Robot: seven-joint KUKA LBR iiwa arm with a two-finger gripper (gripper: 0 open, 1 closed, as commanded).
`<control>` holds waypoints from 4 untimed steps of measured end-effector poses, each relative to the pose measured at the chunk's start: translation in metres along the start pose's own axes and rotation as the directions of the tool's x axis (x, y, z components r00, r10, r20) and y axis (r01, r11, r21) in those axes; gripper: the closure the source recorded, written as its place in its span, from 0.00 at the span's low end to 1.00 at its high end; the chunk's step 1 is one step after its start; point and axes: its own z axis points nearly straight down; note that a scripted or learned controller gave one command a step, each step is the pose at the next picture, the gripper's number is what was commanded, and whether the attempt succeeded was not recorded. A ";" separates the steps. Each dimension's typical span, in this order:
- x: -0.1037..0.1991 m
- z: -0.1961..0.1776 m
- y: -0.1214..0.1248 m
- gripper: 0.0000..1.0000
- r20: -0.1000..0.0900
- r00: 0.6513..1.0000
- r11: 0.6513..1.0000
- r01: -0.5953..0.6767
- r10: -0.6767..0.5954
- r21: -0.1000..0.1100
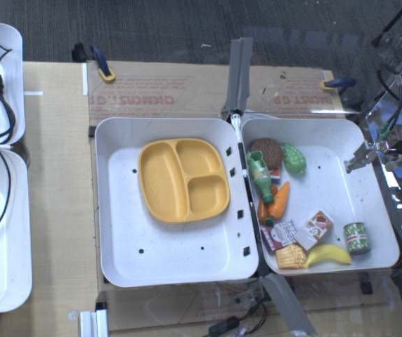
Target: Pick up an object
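Below us, the wooden bench (53,188) carries two white bins over dark floor. We see a yellow divided plate (184,179) in the left bin (117,251). Crowding the right bin's (334,181) left side are a green bottle (260,177), carrot (277,201), banana (329,255) and can (356,237). The bottle's long axis runs away from us. We cannot tell the gripper's (361,159) grasp state.

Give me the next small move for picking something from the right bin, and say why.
Probably swing the gripper left and forward over the can. The gripper sits at the right bin's far right rim with nothing in it, and the can stands apart from the other items, so it looks easiest to grasp.
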 end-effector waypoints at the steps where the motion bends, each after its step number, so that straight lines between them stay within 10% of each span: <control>1: 0.083 0.128 0.067 0.00 0.000 0.986 0.986 -0.166 0.166 0.000; 4: 0.087 0.145 -0.038 0.00 -0.001 1.000 1.000 0.026 -0.026 0.000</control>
